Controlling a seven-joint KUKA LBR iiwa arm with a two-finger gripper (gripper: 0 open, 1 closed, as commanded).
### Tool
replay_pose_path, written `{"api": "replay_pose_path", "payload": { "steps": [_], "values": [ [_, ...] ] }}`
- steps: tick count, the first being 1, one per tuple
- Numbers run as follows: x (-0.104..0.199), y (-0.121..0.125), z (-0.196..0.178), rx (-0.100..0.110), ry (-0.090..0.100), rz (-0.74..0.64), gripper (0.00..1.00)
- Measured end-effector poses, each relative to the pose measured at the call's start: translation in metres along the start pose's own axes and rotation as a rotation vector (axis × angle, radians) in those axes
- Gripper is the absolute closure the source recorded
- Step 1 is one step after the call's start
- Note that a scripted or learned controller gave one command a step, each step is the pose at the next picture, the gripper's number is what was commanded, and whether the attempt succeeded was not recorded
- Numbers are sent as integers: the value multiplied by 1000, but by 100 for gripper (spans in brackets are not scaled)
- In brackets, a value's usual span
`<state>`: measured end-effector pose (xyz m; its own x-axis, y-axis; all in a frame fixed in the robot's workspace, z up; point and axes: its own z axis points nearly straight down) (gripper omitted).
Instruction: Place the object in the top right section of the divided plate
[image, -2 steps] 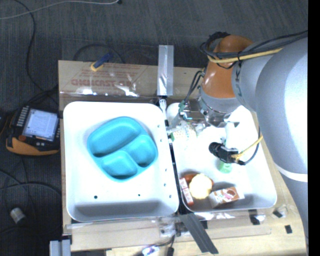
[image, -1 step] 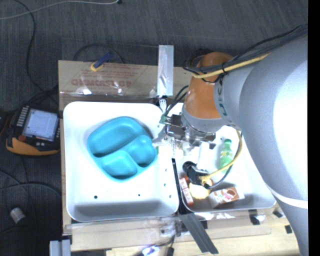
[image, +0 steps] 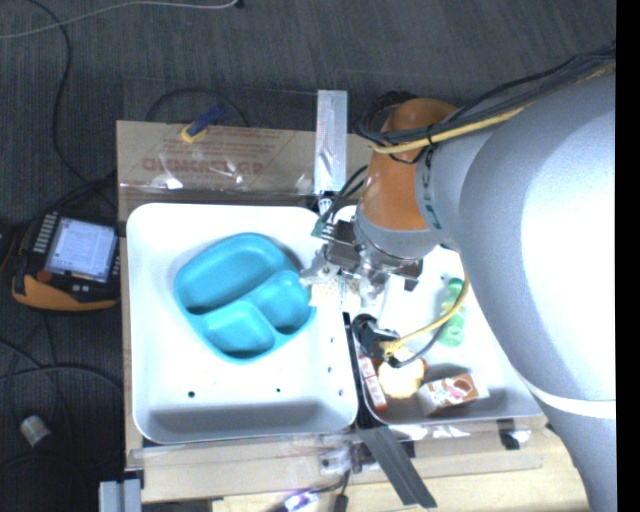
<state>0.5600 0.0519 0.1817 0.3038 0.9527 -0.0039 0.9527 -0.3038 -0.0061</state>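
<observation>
The blue divided plate (image: 243, 293) lies in the left white bin (image: 160, 400), turned a bit on a slant, and all three of its sections look bare. The grey arm (image: 540, 230) with its orange band (image: 398, 195) reaches in from the right, and the gripper (image: 340, 272) hangs over the wall between the two bins, just beside the plate's right edge. I cannot tell if the jaws are apart or together, because the wrist hides them, and I cannot tell if the object is in them. Something small and pale shows under the wrist near the plate's edge, but it is too blurry to name. To do this step well, I think the arm should slide left until it is right above the plate's top right section, the one nearest the gripper, then go down low before letting go, so the object does not bounce over the ridge into another section or off into the bin. The right white bin (image: 500, 395) holds the other things: a green piece (image: 455, 305) near the top, a round yellow and red thing (image: 398, 375) like a small fruit, a small brown and white carton (image: 450, 392), and a long thin packet (image: 366, 375) along the left wall.
</observation>
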Motion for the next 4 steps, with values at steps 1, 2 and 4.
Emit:
{"api": "replay_pose_path", "payload": {
  "steps": [1,2,4],
  "values": [
    [16,28,-12,-2,-2,83,100],
    [39,13,-135,-4,-2,-49,100],
    [139,68,20,-3,-3,131,100]
  ]
}}
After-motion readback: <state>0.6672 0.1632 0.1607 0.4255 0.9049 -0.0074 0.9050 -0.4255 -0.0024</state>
